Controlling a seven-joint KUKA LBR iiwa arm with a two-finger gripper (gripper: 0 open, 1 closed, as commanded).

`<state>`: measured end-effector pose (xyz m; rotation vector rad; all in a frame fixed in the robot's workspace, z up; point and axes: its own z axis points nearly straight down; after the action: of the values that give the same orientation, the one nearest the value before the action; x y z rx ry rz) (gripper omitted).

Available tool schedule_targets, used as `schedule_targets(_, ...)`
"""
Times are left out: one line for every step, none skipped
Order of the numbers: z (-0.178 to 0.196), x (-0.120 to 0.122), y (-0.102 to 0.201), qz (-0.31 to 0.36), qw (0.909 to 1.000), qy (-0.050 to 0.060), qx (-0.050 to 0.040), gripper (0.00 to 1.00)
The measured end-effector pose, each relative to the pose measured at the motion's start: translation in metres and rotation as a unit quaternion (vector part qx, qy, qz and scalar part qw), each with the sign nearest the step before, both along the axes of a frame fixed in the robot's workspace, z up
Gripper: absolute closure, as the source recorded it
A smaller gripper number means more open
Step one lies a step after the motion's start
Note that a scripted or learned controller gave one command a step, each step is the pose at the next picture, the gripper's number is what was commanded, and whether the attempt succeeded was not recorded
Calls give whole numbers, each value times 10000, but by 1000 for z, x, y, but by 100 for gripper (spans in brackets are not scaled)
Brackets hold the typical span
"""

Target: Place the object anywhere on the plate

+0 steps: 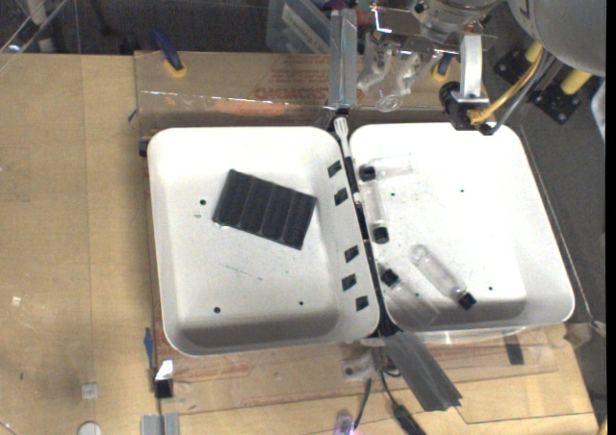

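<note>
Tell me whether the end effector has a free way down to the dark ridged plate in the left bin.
Probably yes: the plate lies flat and uncovered, and the end effector hangs above the bench's far edge.

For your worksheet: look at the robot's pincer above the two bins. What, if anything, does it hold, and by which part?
It cannot be told. The pincer hangs over the far edge of the right bin, and something clear and glassy shows at it, too blurred to identify.

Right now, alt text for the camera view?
Gripper hangs above the far edge of the bins. A dark ridged plate lies in the left bin; a clear tube-like object lies in the right bin.
</note>
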<state>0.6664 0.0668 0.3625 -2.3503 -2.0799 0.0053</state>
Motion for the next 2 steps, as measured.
schedule_targets(60,0,37,1278,9918,-29,0,100)
schedule_targets(-21,-75,61,-470,9989,9,-5,100)
